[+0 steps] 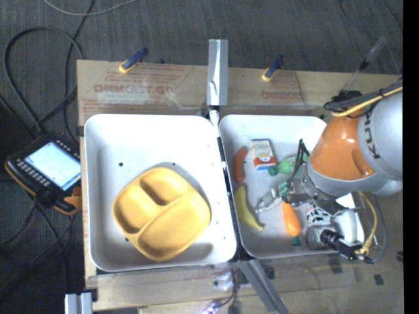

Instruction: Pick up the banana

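The yellow banana [246, 208] lies in the right bin [275, 124], close along its left wall, running from upper left to lower right. My gripper [268, 200] hangs just to the banana's right, low over the bin floor. It is open, and nothing sits between its fingers. The grey arm with its orange band [340, 152] comes in from the right and hides the bin's right side.
In the right bin, a red sausage [240, 164] lies above the banana, next to a small carton [262, 154] and a green item [285, 167]. An orange carrot [291, 220] rests under the wrist. The left bin [105, 136] holds a yellow divided plate [162, 212].
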### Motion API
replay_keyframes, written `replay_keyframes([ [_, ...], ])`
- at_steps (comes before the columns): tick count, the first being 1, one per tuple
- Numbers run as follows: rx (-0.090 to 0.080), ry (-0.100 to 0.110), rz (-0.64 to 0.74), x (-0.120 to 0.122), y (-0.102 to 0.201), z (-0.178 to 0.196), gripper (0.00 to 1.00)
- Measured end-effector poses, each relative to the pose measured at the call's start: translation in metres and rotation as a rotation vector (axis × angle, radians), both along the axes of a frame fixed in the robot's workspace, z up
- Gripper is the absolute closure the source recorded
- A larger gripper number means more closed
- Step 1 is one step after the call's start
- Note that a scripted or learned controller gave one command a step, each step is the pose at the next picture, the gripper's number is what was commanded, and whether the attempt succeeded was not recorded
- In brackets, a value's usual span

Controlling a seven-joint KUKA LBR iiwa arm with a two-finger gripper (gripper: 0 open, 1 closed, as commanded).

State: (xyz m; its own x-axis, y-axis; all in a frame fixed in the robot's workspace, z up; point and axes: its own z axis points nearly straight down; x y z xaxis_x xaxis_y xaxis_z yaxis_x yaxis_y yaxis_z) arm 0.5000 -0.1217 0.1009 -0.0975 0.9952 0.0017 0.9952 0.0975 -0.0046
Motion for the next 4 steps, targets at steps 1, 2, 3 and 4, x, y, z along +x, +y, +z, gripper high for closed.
replay_keyframes([
  [1,-0.003,0.001,-0.059,-0.018,0.058,0.080,0.00],
  [2,0.000,-0.009,0.247,-0.014,0.028,-0.013,0.00],
  [3,-0.001,-0.013,0.246,-0.014,0.028,-0.005,1.00],
  [4,-0.004,-0.002,0.234,0.067,0.057,0.080,1.00],
])
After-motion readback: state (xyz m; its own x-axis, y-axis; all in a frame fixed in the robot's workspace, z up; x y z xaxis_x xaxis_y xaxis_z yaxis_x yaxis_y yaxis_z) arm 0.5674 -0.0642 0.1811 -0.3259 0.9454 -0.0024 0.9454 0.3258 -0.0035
